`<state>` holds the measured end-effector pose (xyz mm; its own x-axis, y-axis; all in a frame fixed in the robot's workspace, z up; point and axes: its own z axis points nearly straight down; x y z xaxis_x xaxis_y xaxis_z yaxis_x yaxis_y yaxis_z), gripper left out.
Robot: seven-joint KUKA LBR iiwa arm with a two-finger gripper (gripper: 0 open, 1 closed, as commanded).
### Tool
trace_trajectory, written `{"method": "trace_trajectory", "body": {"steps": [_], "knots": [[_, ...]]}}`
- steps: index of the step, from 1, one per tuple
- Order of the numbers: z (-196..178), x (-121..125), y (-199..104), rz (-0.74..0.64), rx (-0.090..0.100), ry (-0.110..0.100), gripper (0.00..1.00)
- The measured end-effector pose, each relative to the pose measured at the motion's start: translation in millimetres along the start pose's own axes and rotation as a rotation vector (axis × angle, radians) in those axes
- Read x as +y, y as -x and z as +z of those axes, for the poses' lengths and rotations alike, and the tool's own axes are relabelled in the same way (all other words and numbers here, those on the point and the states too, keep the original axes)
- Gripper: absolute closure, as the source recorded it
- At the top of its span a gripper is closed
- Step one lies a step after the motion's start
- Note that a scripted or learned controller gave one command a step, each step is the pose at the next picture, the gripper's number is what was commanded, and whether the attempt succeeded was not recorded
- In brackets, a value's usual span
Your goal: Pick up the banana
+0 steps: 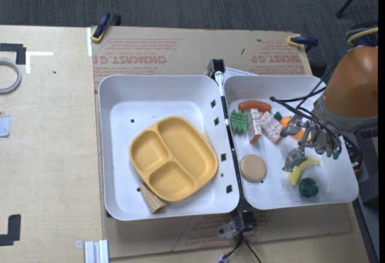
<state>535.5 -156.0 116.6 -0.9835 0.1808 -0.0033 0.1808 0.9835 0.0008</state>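
A small yellow banana (pixel 302 170) lies in the right bin (pixel 337 195), near its front right part. My gripper (pixel 294 162) hangs right over the banana's left end, its grey fingertips touching or nearly touching it. The arm, with its orange band (pixel 360 84), reaches in from the right. Whether the banana sits between the fingers I cannot make out.
In the right bin lie a dark green broccoli piece (pixel 308 188), a tan round cookie (pixel 252 168), a red sausage (pixel 255 105), a green block (pixel 239 121), small cartons (pixel 265 125) and an orange piece (pixel 286 121). The left bin (pixel 114 135) holds a yellow divided plate (pixel 173 158) and a waffle piece (pixel 151 199).
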Motion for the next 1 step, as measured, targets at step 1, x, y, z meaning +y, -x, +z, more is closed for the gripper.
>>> {"method": "trace_trajectory", "body": {"steps": [1], "knots": [[20.6, 24.9, -26.8, -0.482, 0.000, 0.000, 0.00]]}}
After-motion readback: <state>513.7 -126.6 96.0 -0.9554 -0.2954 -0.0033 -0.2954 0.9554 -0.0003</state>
